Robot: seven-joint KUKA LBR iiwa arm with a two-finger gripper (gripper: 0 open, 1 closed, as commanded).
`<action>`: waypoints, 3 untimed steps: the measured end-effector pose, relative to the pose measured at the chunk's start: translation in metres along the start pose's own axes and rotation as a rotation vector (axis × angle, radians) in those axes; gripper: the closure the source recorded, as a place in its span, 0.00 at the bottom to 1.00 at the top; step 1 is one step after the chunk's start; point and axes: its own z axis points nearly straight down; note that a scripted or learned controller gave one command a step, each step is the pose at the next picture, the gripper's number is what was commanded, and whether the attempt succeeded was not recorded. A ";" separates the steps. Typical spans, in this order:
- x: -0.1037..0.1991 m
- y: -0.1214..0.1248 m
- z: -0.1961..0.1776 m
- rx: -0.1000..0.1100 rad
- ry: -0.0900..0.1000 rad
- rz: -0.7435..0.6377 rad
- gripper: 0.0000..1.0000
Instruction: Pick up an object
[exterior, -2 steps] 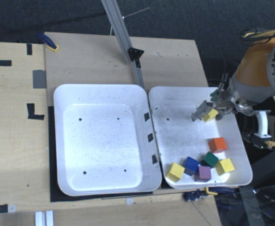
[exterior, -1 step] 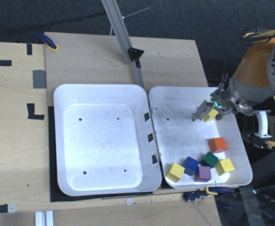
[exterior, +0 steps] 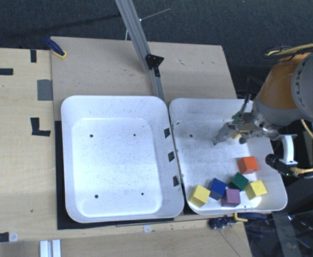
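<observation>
Pick not yet made.
Claw (exterior: 227,134) above right bin (exterior: 199,116), grip state unclear; orange block (exterior: 247,165) and others unlifted.

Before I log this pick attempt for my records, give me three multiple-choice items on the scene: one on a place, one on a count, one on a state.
1. Where do the blocks lie?
A. In the left bin
B. In the right bin's near corner
C. On the bench

2. How many blocks are there?
A. Three
B. Nine
C. Six

3. What does the gripper grasp?
A. Nothing
B. The orange block
C. The blue block

Answers:
1 B: all cluster at the near end of the right bin.
2 C: orange block, green block, blue block, purple block and two yellow blocks.
3 A: the gripper hangs over bare bin floor, apart from every block.
</observation>
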 end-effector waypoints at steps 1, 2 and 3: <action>0.001 -0.001 0.052 -0.003 -0.001 -0.001 0.00; 0.001 0.000 0.040 -0.004 0.001 -0.002 1.00; -0.007 -0.002 -0.007 -0.009 -0.001 0.000 1.00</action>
